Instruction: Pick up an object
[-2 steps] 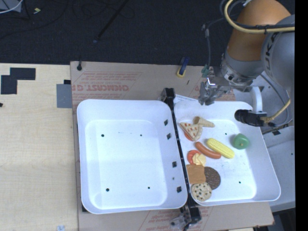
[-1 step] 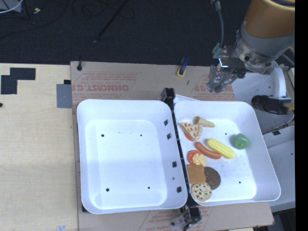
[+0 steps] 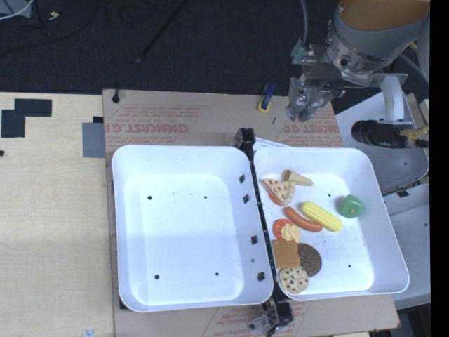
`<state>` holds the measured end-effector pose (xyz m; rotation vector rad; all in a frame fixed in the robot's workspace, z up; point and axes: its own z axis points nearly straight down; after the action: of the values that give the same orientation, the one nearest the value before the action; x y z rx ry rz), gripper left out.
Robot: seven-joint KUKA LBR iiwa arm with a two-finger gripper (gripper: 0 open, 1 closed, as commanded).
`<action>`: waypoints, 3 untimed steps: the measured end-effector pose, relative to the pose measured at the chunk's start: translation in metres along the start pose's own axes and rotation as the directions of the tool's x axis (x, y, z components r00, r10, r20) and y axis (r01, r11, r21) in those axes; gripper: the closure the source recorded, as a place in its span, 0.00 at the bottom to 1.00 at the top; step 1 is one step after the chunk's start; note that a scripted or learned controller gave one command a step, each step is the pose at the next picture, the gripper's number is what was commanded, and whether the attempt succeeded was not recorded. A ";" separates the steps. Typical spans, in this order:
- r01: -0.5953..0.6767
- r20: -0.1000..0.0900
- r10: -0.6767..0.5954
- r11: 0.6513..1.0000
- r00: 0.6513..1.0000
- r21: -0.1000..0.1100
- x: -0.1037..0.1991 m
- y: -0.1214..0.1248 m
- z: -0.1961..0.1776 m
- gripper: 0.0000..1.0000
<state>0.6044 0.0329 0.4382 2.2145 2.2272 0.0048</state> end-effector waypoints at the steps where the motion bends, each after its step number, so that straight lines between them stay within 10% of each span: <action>1: -0.002 0.001 0.002 1.000 1.000 0.003 0.033 -0.013 -0.023 1.00; 3: 0.000 0.001 0.000 1.000 1.000 0.006 0.100 -0.094 -0.057 1.00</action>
<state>0.5095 0.1320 0.4955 2.2174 2.2295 -0.0034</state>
